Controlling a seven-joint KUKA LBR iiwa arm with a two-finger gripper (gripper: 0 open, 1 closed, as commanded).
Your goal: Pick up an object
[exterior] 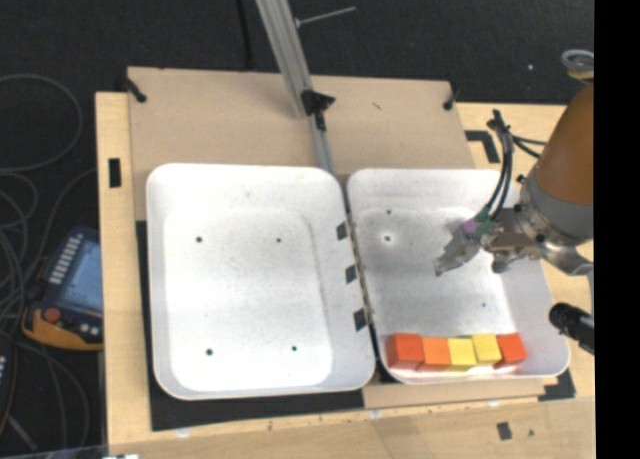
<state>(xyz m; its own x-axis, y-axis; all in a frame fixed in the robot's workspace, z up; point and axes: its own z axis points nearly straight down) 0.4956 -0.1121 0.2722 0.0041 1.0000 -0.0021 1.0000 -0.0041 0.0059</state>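
overhead slanted view of the bench (420,112) with two shallow white bins side by side. the arm (568,162), grey with an orange section above the wrist, enters from the right and hangs over the right bin (420,197). the gripper (455,255) sits above the middle of that bin's floor, its tip pointing down and to the left; whether it is wide or narrow cannot be told, as the tip is small and blurred, and no object is seen in it. the task object, a row of blocks (456,350) coloured orange and yellow, lies below the gripper in the view, against the near wall of the same bin, apart from the gripper. the left bin (165,277) lies well to the gripper's left. a metal rail (285,42) slants away above and left of the gripper. a handheld pendant (70,287) rests on the floor far to the left, beyond the bench edge.
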